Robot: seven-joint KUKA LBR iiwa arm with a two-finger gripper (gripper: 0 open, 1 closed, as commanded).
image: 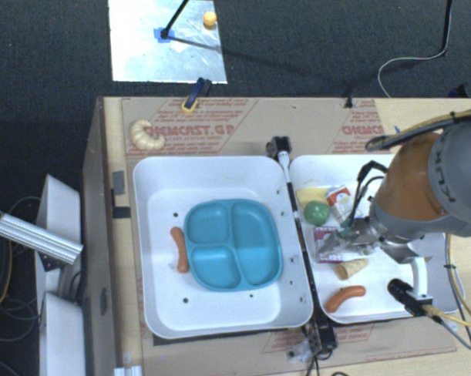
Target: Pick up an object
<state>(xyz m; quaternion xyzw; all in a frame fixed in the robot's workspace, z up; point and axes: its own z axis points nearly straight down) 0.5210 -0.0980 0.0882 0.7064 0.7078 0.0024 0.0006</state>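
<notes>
The arm reached in from three o'clock over the right bin [379, 313], its pincer [351, 235] low among the clutter near the bin's centre. Whether the pincer was open or closed could not be told, nor whether it had hold of anything; the wrist's grey bulk and orange band hid the tips.

Candidate objects lay crowded: a purple wrapper [328, 243] just at the pincer, a green ball [316, 213] at eleven o'clock of it, a tan cone-like piece [351, 268] at six, an orange sausage [346, 297] lower at six.

The likely trouble was the crowding: closing there could pinch only the wrapper's thin edge and lose it on lifting, or nudge the ball so it rolled off.

The left bin [156, 225] held a blue divided plate [232, 244] with another sausage [180, 249] at its nine o'clock. The items at the right bin's twelve o'clock were too small to identify.
</notes>
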